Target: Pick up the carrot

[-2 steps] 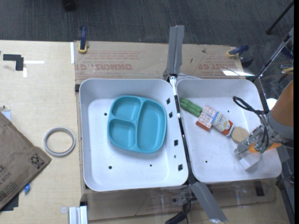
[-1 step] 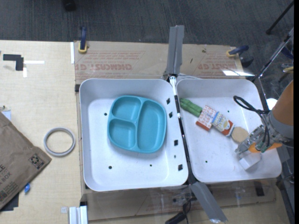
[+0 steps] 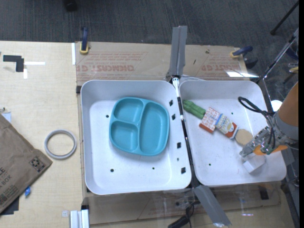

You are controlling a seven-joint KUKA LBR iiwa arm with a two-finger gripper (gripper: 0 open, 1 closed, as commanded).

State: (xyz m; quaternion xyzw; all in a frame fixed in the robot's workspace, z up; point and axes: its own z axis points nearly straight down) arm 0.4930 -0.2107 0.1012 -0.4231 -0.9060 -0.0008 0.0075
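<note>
The gripper (image 3: 252,152) is low in the right bin (image 3: 223,172), near its right wall, and something orange sits at its fingertips; I judge this is the carrot (image 3: 260,150). Whether the gripper is closed on it, I cannot tell, so the pick looks in progress and the lift is left. Left of the gripper lie a beige round piece (image 3: 243,137), a printed packet (image 3: 216,121) and a green vegetable (image 3: 194,109). The left bin (image 3: 95,127) holds a blue divided plate (image 3: 139,126). The bench is cardboard and light wood over dark carpet.
</note>
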